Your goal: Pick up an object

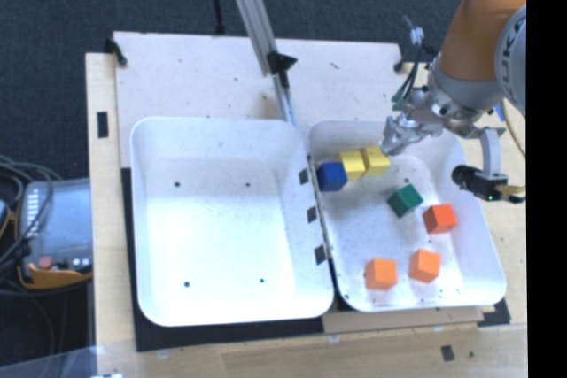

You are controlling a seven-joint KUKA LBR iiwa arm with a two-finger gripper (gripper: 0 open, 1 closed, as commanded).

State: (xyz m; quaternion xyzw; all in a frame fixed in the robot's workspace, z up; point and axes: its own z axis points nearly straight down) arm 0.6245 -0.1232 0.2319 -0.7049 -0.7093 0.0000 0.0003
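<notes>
Yellow block (376,160) just below the hand (395,140).

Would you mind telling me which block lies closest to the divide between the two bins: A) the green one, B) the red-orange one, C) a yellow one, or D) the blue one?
D: the blue block sits at the right bin's left edge, with the two yellow blocks to its right and the green block farther in.

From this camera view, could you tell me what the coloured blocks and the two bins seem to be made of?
Blocks, such as the blue block and green block: probably painted wood or foam; flat matte colour, crisp edges. Right bin and left bin: likely moulded plastic; smooth white walls, rounded corners, slight sheen.
</notes>
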